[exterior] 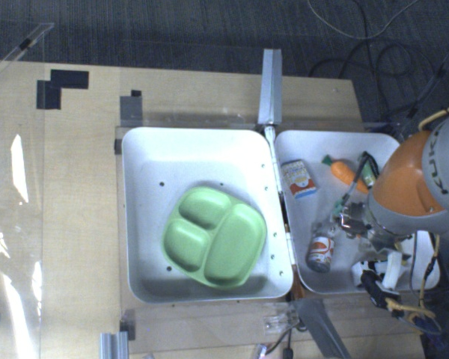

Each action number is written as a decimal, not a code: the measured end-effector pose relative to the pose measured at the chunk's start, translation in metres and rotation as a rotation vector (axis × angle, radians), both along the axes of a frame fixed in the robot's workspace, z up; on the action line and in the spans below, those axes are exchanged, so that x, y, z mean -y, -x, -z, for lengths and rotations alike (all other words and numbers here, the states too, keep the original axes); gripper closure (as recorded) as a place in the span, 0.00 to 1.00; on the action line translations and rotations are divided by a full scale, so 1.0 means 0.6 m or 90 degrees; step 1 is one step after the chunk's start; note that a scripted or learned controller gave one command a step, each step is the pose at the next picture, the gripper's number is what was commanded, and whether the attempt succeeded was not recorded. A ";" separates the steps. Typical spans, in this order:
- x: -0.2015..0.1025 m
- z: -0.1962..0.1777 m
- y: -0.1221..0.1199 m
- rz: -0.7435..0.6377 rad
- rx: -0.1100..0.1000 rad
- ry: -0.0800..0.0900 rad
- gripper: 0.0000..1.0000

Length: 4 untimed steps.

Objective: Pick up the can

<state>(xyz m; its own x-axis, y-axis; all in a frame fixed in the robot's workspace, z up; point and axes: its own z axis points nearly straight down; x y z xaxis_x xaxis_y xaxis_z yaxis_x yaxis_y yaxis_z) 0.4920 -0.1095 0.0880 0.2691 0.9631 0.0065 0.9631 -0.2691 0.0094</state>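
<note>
Can (321, 252) is lying at six o'clock in the right bin (308, 144), not yet lifted. The gripper (349, 217) is hovering just beside it at two o'clock; its grip I cannot tell.

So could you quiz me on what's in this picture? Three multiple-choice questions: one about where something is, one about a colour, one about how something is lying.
1. Where is the can?
A. right bin
B. left bin
C. on the bench

2. What colour is the divided tray in the left bin?
A. blue
B. green
C. red

3. How does the can lie?
A. crushed flat
B. on top of the tray
C. tipped over on the bin floor

Answers: 1 A, it rests in the right bin, near the front wall. 2 B, the tray is pale green. 3 C, its side faces up, beside the arm.
</note>
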 end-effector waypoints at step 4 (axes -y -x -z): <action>-0.029 0.000 0.000 -0.008 0.003 0.005 0.00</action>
